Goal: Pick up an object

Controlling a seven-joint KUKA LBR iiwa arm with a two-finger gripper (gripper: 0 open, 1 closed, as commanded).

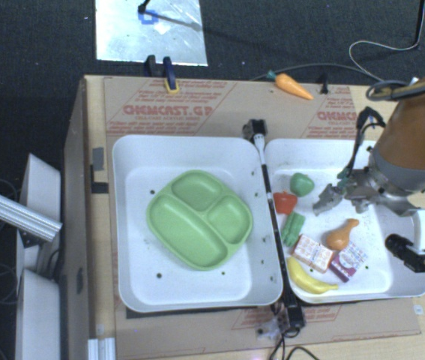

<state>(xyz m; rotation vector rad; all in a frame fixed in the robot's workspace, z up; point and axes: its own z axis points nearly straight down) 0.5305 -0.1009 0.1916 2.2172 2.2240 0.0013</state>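
gripper: gripper (330, 198) sits low in the right bin (403, 285), among the toys; whether it is open or closed cannot be told from this slanted view, and nothing is seen held in it
targets: green round piece (301, 183) just to its left, red piece (285, 202) and green pod (293, 228) along the divider, orange gourd-shaped toy (340, 235) just below it
cluster: banana (309, 277), cracker box (312, 253) and pink packet (350, 261) lie touching or nearly so at the bin's front
left bin: holds a green divided plate (199, 218), well apart from the arm
risk 1: gripper looks to stand between items, not over one; closing here may catch nothing
risk 2: round green piece would likely roll off a glancing touch
risk 3: in the front cluster, a grasp may drag a neighbour or jam against it
risk 4: items by the divider leave little side room; contact with the wall may spoil the pick
off surface: carrot (293, 86) lies on the board behind the bins, not a likely target
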